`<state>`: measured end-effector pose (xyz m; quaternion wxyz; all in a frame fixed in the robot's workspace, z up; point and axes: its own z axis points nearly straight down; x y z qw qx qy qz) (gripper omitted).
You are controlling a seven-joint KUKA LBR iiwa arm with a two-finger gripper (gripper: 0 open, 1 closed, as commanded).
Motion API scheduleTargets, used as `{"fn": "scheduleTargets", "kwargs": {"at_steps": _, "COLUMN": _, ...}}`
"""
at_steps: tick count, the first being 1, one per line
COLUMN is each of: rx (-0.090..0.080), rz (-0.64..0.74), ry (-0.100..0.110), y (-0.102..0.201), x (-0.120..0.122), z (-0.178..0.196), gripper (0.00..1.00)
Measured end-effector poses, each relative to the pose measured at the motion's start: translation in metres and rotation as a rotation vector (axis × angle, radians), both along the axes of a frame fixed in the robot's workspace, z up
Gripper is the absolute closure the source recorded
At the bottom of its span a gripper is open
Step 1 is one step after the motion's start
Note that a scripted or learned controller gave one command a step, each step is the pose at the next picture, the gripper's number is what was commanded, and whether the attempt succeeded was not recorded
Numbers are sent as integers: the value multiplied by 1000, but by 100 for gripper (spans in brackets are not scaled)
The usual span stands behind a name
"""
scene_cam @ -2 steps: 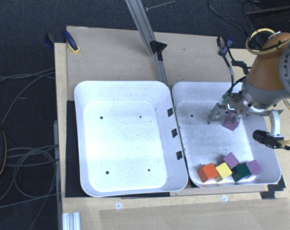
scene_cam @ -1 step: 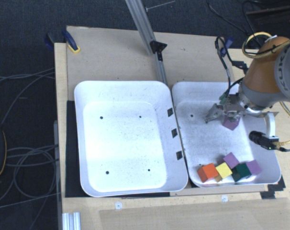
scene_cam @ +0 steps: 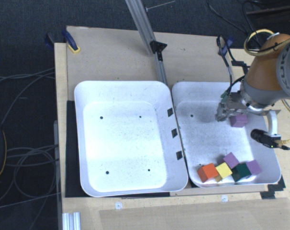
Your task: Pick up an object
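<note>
Gripper (scene_cam: 226,113) low in right bin (scene_cam: 202,128); purple block (scene_cam: 239,120) just right of fingers, touching or nearly. Finger state: can't tell.

Two bins side by side on the bench (scene_cam: 135,56), left bin (scene_cam: 123,138), right bin (scene_cam: 202,104) at its 3 o'clock, cluster of blocks (scene_cam: 228,167) in the right bin's 6 o'clock corner, lone block (scene_cam: 239,120) at the cluster's 12 o'clock, gripper (scene_cam: 226,113) just beside that block at its 9 o'clock
</note>
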<state>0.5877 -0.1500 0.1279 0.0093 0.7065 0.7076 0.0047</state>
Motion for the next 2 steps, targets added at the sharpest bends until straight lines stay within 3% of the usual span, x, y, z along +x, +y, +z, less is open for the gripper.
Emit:
{"fn": "scheduleTargets", "kwargs": {"at_steps": 1, "rx": 5, "rz": -1, "ry": 13, "y": -6, "x": -6, "z": 59, "gripper": 100}}
{"fn": "scheduleTargets", "kwargs": {"at_steps": 2, "rx": 4, "rz": 0, "ry": 11, "y": -6, "x": -4, "z": 113, "gripper": 100}}
